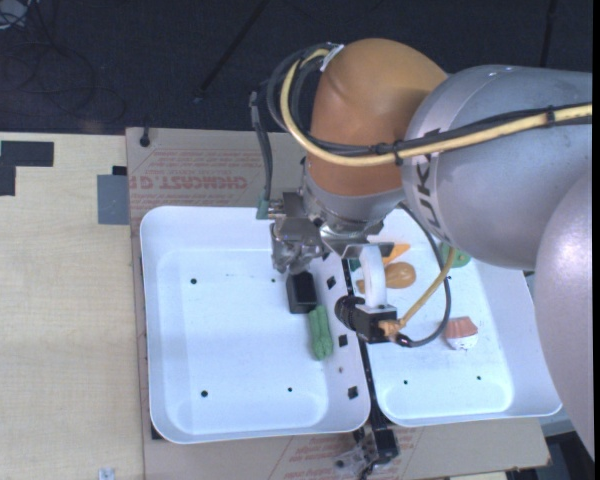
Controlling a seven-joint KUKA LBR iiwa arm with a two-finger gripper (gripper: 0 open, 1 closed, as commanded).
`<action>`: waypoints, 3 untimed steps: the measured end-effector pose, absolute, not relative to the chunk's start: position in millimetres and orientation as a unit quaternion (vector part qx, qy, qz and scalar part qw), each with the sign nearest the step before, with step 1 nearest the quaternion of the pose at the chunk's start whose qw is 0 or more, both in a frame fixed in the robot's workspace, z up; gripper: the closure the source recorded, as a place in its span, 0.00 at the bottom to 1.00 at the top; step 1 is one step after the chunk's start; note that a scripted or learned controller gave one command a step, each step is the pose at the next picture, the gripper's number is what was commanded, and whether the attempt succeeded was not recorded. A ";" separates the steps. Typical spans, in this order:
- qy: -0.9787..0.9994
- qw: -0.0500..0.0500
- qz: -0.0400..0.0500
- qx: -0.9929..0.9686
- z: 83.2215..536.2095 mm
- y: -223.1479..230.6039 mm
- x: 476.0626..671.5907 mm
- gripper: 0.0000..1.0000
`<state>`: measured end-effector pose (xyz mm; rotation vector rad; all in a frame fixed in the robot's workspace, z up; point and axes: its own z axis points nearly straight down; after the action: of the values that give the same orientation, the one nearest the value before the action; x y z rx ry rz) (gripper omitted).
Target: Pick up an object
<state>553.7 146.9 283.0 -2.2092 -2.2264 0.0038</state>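
Observation:
My gripper (300, 286) hangs low over the right part of the left bin (180, 368), close to the wall between the two bins. A green elongated object (322, 332) lies on the bin floor just below and to the right of the gripper, close to it. The arm's large orange and grey body covers the space above the gripper. In the right bin (480, 398) an orange-yellow rounded object (401, 274) lies near the wrist, and a small red and white object (462, 333) rests farther right.
A bit of a green thing (461, 259) peeks out from under the arm at the right bin's back. Both bins rest on a cardboard sheet (195, 173). A pale wooden table top (50, 308) stretches to the left.

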 end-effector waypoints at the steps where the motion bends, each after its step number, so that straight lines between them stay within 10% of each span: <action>1: -0.710 0.000 -0.002 -0.704 337.1 209.2 562.8 1.00; 2: -0.708 0.001 0.002 -0.706 306.4 244.1 583.5 1.00; 3: -0.709 -0.003 -0.005 -0.706 432.5 243.8 646.4 1.00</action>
<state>646.4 243.8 432.5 -2.2214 -2.2305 -0.0164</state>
